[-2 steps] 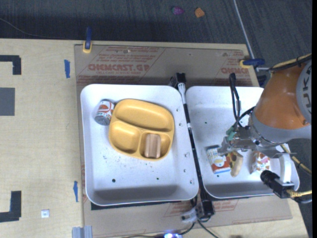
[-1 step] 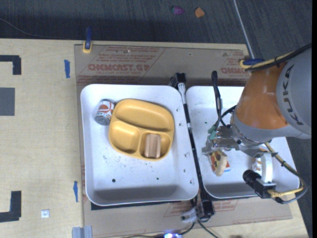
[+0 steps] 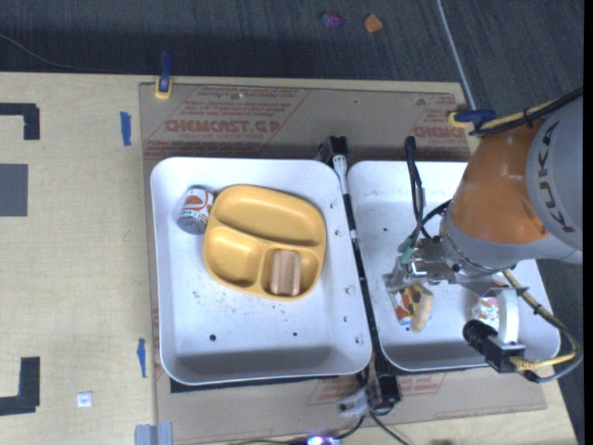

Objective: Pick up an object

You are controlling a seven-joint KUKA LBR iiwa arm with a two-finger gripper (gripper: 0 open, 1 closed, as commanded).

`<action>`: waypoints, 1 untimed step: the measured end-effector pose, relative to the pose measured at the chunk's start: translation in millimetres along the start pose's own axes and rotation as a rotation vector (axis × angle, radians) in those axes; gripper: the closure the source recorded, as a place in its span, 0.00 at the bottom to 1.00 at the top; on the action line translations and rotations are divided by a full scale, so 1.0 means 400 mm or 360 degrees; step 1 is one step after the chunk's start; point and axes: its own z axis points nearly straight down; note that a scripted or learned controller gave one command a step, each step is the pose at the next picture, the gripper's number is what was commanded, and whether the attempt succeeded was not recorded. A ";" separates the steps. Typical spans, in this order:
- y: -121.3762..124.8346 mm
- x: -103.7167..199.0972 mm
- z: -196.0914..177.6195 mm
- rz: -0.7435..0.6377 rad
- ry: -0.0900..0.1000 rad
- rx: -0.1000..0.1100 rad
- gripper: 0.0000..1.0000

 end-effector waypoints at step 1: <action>0.000 -0.017 0.000 0.0000 0.0000 -0.0001 1.00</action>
